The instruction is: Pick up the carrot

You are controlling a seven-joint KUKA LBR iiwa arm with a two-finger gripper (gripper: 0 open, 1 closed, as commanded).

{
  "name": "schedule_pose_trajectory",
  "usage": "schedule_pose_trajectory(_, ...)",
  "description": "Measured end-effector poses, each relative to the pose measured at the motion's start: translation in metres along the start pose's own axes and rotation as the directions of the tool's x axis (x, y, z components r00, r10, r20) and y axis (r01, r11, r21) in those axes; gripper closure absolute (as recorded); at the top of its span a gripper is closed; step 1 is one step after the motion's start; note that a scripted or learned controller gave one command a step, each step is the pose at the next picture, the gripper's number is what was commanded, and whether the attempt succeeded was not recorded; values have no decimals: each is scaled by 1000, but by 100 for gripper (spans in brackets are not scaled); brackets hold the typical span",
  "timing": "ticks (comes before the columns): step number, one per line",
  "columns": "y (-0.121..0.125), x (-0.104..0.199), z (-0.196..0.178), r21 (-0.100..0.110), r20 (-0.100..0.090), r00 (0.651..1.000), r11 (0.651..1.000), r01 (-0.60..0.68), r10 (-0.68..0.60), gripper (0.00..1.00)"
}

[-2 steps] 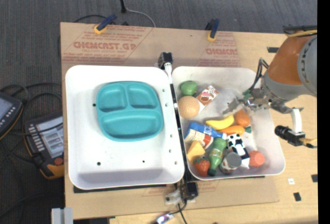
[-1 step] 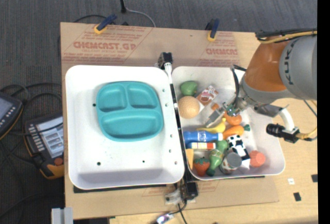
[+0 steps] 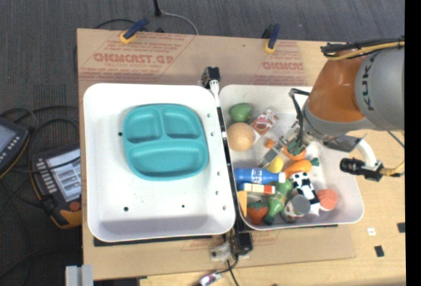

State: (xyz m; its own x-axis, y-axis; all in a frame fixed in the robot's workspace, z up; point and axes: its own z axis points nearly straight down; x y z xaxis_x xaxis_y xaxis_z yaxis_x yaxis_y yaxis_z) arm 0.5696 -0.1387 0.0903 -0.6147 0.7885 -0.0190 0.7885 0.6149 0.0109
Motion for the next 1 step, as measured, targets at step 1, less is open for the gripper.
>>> schedule_pose_trajectory(1,20,25,0,3,-3,999,999,39,-39,0)
